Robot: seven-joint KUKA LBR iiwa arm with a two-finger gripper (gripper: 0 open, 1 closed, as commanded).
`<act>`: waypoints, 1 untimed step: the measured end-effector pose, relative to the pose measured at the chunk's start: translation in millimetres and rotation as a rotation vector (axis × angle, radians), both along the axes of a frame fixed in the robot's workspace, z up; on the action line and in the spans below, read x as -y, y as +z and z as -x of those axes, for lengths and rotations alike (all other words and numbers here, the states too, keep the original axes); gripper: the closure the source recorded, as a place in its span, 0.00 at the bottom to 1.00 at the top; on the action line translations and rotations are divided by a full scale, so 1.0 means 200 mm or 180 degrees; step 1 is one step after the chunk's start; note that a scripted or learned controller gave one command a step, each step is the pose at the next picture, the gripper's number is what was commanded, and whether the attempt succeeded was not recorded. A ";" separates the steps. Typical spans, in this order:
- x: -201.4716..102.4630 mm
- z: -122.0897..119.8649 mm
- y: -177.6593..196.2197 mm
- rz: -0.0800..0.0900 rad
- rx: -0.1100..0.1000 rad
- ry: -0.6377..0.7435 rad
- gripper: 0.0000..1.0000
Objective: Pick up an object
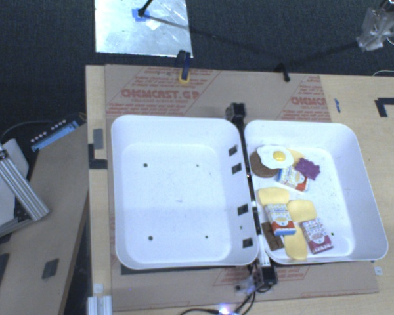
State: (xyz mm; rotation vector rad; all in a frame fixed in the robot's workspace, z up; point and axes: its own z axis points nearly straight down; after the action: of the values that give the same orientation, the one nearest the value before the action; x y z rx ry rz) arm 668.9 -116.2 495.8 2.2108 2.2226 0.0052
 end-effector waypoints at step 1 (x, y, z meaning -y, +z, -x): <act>0.02 0.00 0.16 0.0000 -0.0003 -0.0001 1.00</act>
State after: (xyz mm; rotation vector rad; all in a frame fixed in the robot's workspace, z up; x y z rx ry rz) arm 668.3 -119.8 527.2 2.2116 2.2229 0.0040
